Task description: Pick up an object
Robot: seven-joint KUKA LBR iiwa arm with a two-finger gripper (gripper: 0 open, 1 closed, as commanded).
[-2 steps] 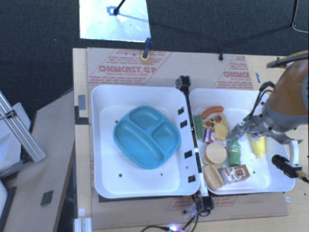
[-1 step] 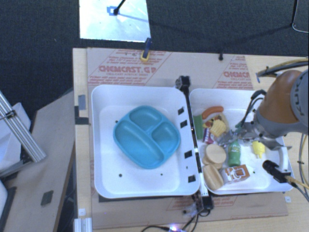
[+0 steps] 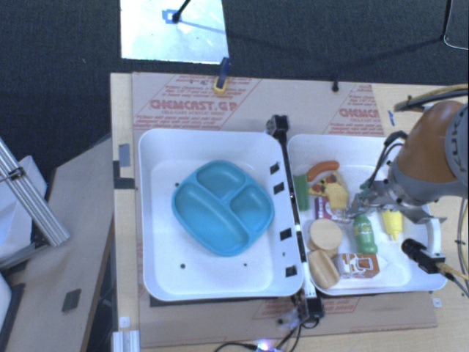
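The right bin [image 3: 381,147] holds several toy foods: a hot dog [image 3: 323,170], a yellow piece [image 3: 336,195], a green bottle [image 3: 364,232], a yellow bottle [image 3: 393,224], a round bun [image 3: 326,235], a bread piece [image 3: 323,268] and a brown-and-white packet [image 3: 360,264]. A thin green item [image 3: 301,192] lies by the bin's left wall. My gripper [image 3: 357,203] hangs low over the bin's middle, just above the green bottle and right of the yellow piece. The wrist hides how its fingers stand.
The left bin [image 3: 157,270] holds a blue sectioned plate [image 3: 222,207]. A black divider with clips [image 3: 287,204] runs between the bins. The arm's orange band [image 3: 434,149] covers the right bin's right side. A yellow-and-blue clip [image 3: 221,80] sits on the board behind.
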